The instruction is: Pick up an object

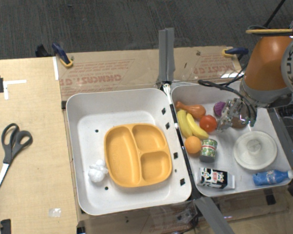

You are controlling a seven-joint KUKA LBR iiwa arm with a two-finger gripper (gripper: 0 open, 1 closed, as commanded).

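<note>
The gripper (236, 115) hangs low in the right bin (280, 143), just right of the tomato (208, 123); its opening cannot be told. The purple object (219, 107) lies touching its left side.

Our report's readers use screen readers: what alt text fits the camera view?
The gripper hangs low over the right bin beside a tomato, banana, orange and white bowl. The left bin holds a yellow divided plate.
</note>
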